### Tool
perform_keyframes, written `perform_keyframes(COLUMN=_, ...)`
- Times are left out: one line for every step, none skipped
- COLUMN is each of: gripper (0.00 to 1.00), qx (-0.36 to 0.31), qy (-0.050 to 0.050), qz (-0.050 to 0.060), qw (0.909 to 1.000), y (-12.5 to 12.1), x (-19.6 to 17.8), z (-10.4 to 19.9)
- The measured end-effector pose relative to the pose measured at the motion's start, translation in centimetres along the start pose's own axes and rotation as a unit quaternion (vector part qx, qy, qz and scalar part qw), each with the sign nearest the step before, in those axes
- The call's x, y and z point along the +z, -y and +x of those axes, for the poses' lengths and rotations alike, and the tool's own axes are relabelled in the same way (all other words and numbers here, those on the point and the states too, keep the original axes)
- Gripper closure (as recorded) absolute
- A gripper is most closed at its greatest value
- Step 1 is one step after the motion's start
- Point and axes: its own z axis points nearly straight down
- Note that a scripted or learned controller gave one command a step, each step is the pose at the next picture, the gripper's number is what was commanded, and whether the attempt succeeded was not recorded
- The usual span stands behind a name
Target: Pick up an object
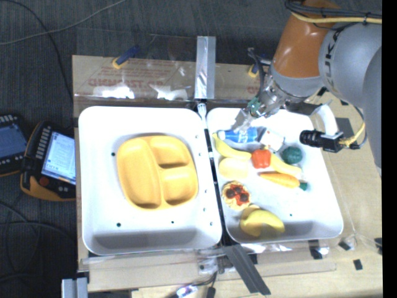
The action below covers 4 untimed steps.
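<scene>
Camera view looks down on two white bins side by side, the left bin (93,166) and the right bin (329,210). In the left one a yellow divided tray (158,169) lies near the middle. The right one holds a cluster of toy food: a banana (224,146) along its left wall, a pale yellow piece (234,166) just below it, an orange pepper (261,158), a carrot (280,179) with a green tip, a dark green round thing (292,155), a small pizza slice (236,194) and a yellow pear-like fruit (260,222) at the lower edge.

At the upper end of that bin lies a blue and white packet (245,135); whatever is printed on it is too blurred to read. The arm (335,48) comes in from the upper right, and its gripper (254,112) points down just above the packet. Its fingers look close together, but I cannot tell how wide they stand or whether they have hold of anything.

Above the bins a clear plastic sheet (142,79) carries faint red lettering that cannot be made out. At the far left a handheld controller (53,163) with a lit screen rests on the dark floor (37,42); the screen text is illegible.
</scene>
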Motion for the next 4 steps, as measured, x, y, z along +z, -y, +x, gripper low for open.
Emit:
perform_keyframes(gripper=1.0, qx=0.022, qy=0.005, qz=0.002, qw=0.9998, y=5.1, x=-1.2, z=-2.1)
perform_keyframes(gripper=1.0, qx=-0.182, qy=0.004, qz=0.002, qw=0.9832, y=7.4, x=11.8, z=-1.8)
perform_keyframes(gripper=1.0, qx=-0.208, qy=0.004, qz=0.001, qw=0.9782, y=2.0, x=2.6, z=-1.3)
perform_keyframes(gripper=1.0, qx=-0.208, qy=0.003, qz=-0.001, qw=0.978, y=1.8, x=1.7, z=-1.1)
